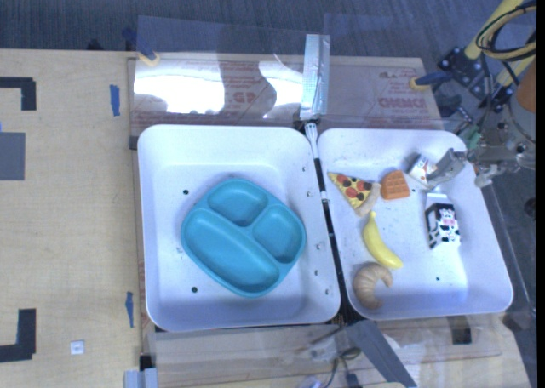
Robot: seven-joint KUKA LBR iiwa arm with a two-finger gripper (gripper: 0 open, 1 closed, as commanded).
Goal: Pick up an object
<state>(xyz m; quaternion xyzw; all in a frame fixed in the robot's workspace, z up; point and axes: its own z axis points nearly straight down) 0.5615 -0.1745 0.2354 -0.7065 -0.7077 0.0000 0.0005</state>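
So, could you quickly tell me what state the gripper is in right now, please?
Gripper: cannot be told; it sits over the right bin beside a small silver object.

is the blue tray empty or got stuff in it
Empty: all three compartments of the tray show bare blue, and it lies flat in the left bin.

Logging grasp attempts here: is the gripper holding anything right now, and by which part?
It cannot be told. The gripper sits at the right bin's upper right, close to a small white object, but no grip on it is visible.
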